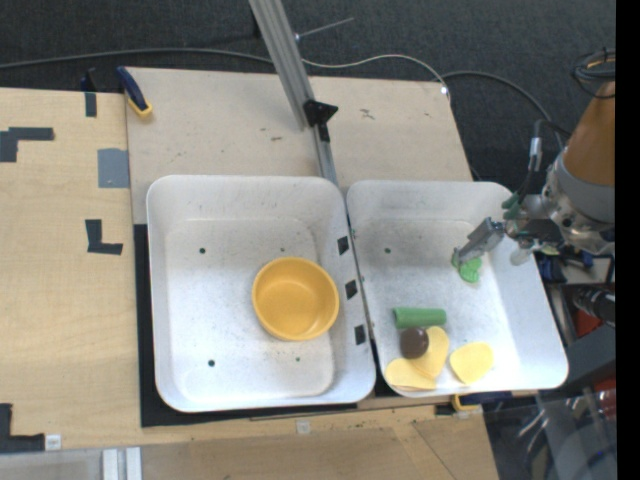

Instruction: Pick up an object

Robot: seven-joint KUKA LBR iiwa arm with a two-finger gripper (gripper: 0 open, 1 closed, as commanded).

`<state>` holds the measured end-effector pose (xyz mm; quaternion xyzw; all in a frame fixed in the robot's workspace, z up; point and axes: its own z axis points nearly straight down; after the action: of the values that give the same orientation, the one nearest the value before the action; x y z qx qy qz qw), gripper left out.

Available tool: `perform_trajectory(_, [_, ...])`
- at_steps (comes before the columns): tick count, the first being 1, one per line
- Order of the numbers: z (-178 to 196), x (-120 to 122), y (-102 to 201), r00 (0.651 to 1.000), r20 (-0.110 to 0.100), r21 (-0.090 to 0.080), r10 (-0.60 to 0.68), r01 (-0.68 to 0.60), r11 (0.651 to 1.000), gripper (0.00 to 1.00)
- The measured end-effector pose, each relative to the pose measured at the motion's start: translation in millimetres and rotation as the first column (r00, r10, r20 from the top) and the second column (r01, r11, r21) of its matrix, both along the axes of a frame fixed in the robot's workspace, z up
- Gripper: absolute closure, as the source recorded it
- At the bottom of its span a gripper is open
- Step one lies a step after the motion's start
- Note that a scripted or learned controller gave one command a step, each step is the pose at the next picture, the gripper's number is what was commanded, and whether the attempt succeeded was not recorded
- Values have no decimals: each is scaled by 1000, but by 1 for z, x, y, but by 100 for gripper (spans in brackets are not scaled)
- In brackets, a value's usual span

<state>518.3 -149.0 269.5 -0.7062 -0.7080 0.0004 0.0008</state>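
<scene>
My gripper (498, 250) hangs over the right bin (420, 208) near its right wall, open, with nothing between its fingers. A small light-green piece (467, 268) lies on the bin floor just under the tip of the left finger (480, 239); I cannot tell whether they touch. Toward the front of the same bin lie a dark-green cylinder (419, 317), a brown round object (414, 343) and two flat yellow pieces (410, 372) (471, 362). A yellow bowl (294, 298) stands upright in the left bin (200, 218).
A slanted metal rod (290, 58) comes down to the back rim where the two bins meet. Cables (480, 83) run across the dark floor behind. A blue-and-yellow tool (133, 92) lies at the bench's back left.
</scene>
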Motion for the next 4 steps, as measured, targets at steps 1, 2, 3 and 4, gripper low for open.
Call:
perform_trajectory(1, [0, 0, 0, 1000, 0, 0, -1, 1, 1000, 0])
perform_trajectory(2, [-44, 2, 2, 1000, -4, 0, -1, 1, 1000, 0])
perform_trajectory(3, [-107, -4, 0, 1000, -7, 1, -2, 2, 1000, 0])
perform_trajectory(4, [-160, 1, -7, 1000, -6, 1, -2, 2, 1000, 0])
